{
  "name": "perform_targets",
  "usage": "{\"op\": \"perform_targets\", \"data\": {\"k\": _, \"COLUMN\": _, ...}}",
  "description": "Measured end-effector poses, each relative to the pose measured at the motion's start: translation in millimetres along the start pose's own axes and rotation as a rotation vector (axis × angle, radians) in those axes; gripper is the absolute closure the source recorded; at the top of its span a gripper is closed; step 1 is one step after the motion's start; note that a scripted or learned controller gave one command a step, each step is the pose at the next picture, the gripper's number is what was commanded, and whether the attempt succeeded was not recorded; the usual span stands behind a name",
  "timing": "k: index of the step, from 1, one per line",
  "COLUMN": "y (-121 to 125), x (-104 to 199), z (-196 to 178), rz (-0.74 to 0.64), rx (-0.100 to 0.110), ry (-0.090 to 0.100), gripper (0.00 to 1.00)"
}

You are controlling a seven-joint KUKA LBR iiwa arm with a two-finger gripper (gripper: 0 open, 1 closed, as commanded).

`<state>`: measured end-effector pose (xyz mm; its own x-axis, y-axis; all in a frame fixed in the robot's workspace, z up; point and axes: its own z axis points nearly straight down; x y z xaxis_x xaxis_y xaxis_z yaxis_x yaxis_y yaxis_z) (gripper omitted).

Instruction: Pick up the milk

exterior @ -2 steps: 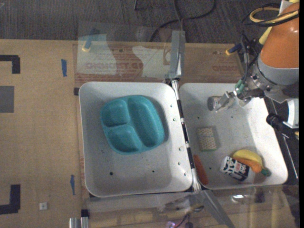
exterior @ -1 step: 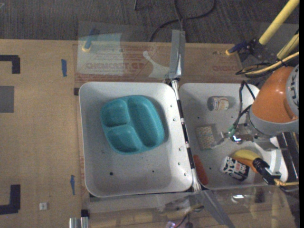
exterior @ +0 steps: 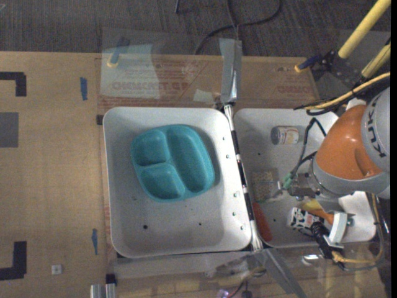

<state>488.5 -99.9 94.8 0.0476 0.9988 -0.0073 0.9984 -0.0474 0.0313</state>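
Arm [exterior: 347, 157] overhangs milk [exterior: 305, 218] (can [exterior: 285, 135] nearby); teal plate [exterior: 174, 162] apart.

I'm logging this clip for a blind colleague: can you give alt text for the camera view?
The grey and orange arm reaches from the right over the right bin, above a small carton lying beside a can and an orange-red object. The left bin holds a teal divided plate.
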Motion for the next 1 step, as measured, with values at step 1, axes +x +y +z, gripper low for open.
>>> {"op": "perform_targets", "data": {"k": 1, "y": 1.1, "x": 2.8, "z": -8.5, "rz": -0.003, "rx": 0.003, "ry": 0.008, "gripper": 1.00}}
